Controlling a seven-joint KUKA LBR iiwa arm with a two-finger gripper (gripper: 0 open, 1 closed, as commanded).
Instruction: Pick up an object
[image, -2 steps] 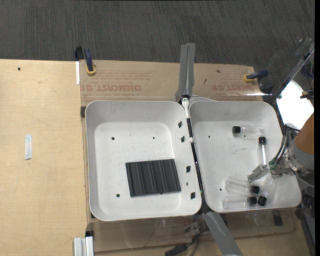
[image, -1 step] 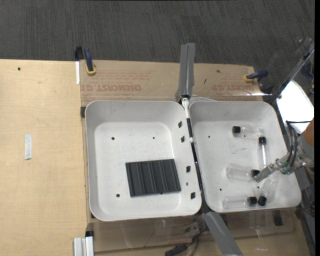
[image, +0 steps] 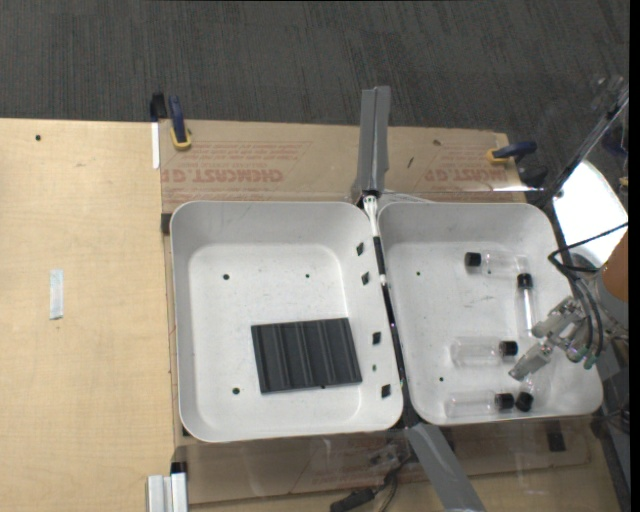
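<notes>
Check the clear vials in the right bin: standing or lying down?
Lying down. The vial near the top, the long one, and the one by the end effector all show their full length across the right bin floor.

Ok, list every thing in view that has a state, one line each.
claw: over the right bin's right side, open, nothing between its fingers.
black ridged pad: lying flat in the left bin.
clear vials with black caps: lying on their sides, scattered in the right bin, none held.
blue-and-yellow clamps: clipped on the cardboard's far edge.
</notes>
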